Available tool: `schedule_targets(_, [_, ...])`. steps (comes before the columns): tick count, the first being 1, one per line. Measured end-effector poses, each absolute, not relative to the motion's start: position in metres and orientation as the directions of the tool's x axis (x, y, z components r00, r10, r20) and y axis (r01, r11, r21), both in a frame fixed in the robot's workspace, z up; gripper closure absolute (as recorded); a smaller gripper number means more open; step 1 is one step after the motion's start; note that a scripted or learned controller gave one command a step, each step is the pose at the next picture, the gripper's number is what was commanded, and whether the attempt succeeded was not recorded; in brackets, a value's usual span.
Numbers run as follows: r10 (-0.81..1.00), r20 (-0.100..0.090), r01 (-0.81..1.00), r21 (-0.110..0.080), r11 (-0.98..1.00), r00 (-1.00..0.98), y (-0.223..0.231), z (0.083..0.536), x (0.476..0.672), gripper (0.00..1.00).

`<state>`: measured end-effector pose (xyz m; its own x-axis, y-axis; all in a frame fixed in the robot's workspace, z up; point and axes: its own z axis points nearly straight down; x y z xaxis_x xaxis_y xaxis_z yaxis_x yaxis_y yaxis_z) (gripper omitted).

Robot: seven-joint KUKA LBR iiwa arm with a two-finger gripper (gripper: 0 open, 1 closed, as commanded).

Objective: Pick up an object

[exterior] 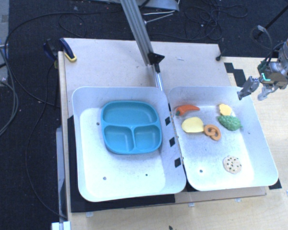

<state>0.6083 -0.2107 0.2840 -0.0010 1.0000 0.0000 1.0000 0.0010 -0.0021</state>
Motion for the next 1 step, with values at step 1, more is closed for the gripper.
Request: schedule_targets(1, [1.000,-0.001,1.000,0.001,0.002,-0.002,-0.2107,0.2855,0.6090,0.00])
